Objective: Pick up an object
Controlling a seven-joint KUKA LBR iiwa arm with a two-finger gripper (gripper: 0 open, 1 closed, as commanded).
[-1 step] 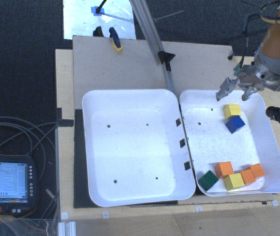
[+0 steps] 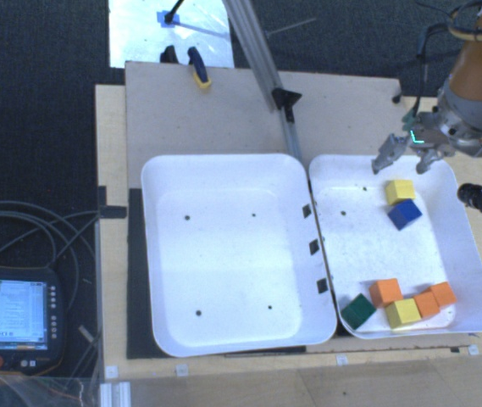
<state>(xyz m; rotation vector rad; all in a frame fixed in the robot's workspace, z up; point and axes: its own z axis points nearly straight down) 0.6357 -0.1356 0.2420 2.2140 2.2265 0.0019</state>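
White plastic made up both shallow bins; the left bin [image 2: 232, 253] held no blocks, while the right bin [image 2: 465, 253] carried all the candidates for picking. A yellow cube [image 2: 399, 191] sat toward the far side of that bin, with a blue cube [image 2: 404, 214] touching it on the near side. Along the near edge lay a cluster: a dark green cube [image 2: 358, 310] at the left, an orange cube [image 2: 385, 292] beside it, a second yellow cube [image 2: 402, 313] just in front, and two more orange cubes [image 2: 435, 298] to the right, packed close together.

The gripper [image 2: 407, 157] hung at the far rim of the right bin, its two fingers spread apart and pointing down, with nothing between them. It stood just beyond the far yellow cube and apart from it, not touching any block.

Judged from this, the pick had not yet been made. No cube was lifted or gripped, and every block rested on the bin floor. What remained was the whole grasp: lowering over a chosen cube, closing on it and raising it. The far yellow cube looked the likeliest target, being nearest, though the blue one pressed against it might crowd one finger.
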